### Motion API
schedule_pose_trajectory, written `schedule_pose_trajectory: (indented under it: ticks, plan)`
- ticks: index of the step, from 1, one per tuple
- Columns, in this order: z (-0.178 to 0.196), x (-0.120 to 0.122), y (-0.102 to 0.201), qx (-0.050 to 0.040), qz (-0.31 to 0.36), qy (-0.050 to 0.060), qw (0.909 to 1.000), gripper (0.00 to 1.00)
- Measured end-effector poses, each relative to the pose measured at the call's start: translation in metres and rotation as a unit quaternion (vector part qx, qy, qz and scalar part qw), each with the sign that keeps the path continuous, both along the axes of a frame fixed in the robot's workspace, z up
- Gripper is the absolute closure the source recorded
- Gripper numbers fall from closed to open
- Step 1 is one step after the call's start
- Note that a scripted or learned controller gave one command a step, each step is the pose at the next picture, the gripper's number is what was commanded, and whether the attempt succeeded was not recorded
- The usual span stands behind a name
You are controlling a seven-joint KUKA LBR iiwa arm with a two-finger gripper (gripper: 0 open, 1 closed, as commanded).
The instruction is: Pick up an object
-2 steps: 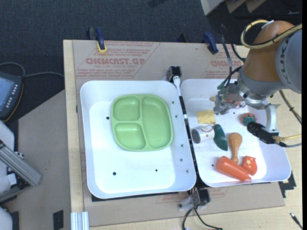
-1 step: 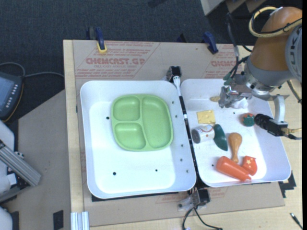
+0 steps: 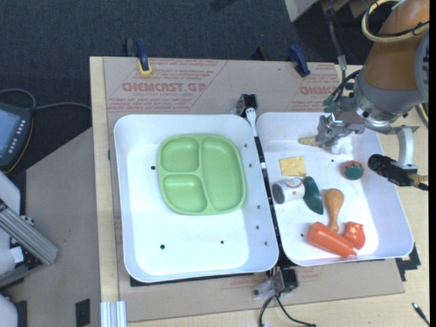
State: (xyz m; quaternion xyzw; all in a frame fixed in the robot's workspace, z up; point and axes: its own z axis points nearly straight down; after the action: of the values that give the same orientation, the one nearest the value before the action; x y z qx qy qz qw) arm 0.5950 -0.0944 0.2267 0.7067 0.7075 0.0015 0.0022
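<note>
White plastic forms both bins: the left bin holds a green divided plate; the right bin holds a yellow cheese slice, dark green pepper, drumstick, carrot, and a red-and-green strawberry. The gripper sits low at that bin's upper end beside a tan piece; its grip cannot be told.

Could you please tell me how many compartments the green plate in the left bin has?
3: the green plate has one small compartment at upper left, one small at lower left, and one long compartment down its right side.
</note>
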Motion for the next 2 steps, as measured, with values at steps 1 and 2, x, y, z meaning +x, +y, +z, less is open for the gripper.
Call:
schedule_pose_trajectory:
  ticks: [1,2]
  plan:
    - [-0.011,-0.006,0.050,0.0014,0.002,0.004,1.0000,1.00]
    - [0.008,-0.006,0.084,0.0010,0.002,0.001,1.0000,1.00]
